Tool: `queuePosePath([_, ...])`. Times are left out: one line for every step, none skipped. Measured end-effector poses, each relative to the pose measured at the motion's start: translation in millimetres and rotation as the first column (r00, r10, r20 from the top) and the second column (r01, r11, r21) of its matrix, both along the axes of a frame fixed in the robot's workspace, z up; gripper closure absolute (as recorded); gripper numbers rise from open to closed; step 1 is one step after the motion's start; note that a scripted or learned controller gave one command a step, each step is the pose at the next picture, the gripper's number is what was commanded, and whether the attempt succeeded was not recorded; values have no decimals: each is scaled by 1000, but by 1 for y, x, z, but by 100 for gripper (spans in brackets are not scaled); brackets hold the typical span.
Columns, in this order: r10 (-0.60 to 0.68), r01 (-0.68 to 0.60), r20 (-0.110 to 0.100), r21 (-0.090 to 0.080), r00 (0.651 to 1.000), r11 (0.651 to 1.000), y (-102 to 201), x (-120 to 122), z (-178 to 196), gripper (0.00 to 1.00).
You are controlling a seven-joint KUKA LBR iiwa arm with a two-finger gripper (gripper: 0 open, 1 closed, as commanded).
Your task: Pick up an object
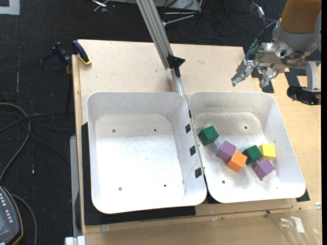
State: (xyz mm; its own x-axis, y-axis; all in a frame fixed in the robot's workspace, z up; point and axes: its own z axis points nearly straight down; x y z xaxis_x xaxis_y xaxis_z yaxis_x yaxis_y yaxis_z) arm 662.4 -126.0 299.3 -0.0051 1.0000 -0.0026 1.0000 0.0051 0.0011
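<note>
Several small blocks lie in the right bin (286, 185): a green one (208, 135) nearest the divider, a purple one (226, 150), an orange one (237, 161), a dark green one (252, 153), a yellow one (268, 150) and another purple one (263, 168). My gripper (253, 79) hangs above the bench just beyond the right bin's far rim, well clear of the blocks. Its two fingers stand apart with nothing between them.
The left bin (102, 152) sits beside the right one. A slanted metal pole (156, 27) crosses the top and ends at the divider. A blue and yellow clamp (79, 52) lies at the bench's far left corner.
</note>
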Motion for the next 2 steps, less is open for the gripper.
queuePosePath([-6, 6, -11, 4, 1000, 1000, 10, -57, -155, 0])
queuePosePath([-9, 9, -1, 0, 1000, 1000, -44, -21, -203, 0])
